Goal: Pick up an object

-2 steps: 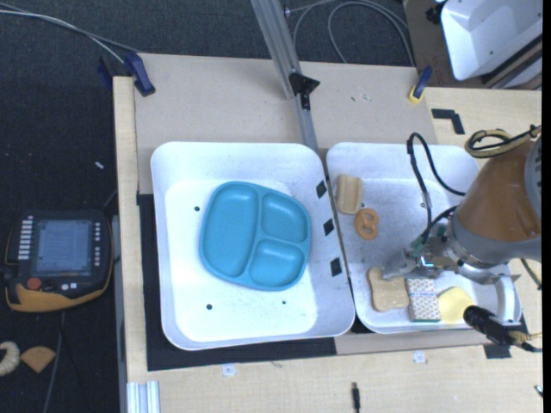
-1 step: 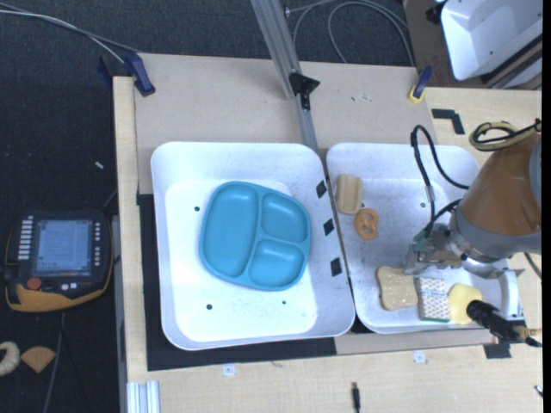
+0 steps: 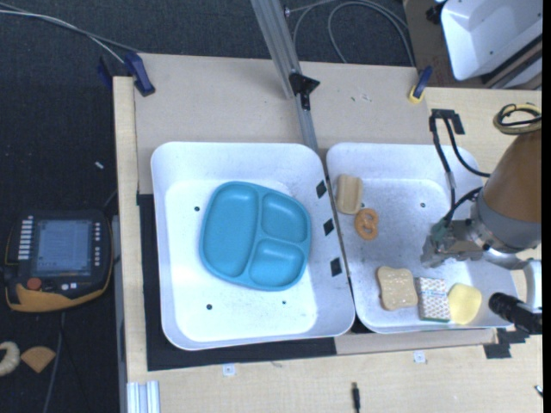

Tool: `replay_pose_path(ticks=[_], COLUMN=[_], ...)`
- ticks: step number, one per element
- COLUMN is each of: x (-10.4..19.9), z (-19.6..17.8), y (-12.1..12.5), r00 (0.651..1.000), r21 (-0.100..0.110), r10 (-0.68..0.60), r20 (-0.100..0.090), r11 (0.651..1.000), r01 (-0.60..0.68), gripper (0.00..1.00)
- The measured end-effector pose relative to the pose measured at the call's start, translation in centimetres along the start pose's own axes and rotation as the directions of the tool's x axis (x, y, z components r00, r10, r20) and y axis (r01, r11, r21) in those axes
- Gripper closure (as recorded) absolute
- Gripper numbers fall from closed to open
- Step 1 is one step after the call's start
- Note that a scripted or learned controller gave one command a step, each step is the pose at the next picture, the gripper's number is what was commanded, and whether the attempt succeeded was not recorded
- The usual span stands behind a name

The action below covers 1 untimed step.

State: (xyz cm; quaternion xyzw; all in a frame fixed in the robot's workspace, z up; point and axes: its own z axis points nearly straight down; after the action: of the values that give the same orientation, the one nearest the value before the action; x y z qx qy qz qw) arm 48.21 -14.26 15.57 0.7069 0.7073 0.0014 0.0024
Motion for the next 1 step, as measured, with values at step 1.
replay_pose_path(ticks=[1], x=[0.96], z=[-5.0], y=[0.45], r00=[1.0], r21=[-0.001], r10=[-0.002], r20=[0.0], r11=[1.0], r01=[0.002], gripper=[1.0])
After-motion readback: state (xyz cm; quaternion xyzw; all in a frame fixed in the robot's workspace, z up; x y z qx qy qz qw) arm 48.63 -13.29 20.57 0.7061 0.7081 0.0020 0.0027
